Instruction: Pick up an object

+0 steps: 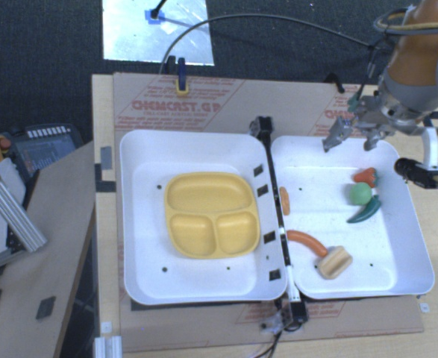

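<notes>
Nearest my camera, low in the right bin (409, 271), lies a tan wooden block (333, 262), and touching its upper left corner is a curved orange sausage-like piece (305, 241). Up and to the right of these I see a green ball (360, 193) with a small red-orange piece (365, 175) just above it and a dark green pepper (365, 209) just below, all three close together near the bin's right wall. One little orange stick (284, 200) sits against the divider, at the bin's left edge.

Over in the left bin (140, 200), a yellow tray (210, 214) with three compartments rests flat in the middle.

My arm's gripper (353, 135) hangs over the top edge of the right bin, in the upper right of the frame. Its two fingers are spread apart and grip nothing. It sits well apart from the green ball and its neighbours below.
</notes>
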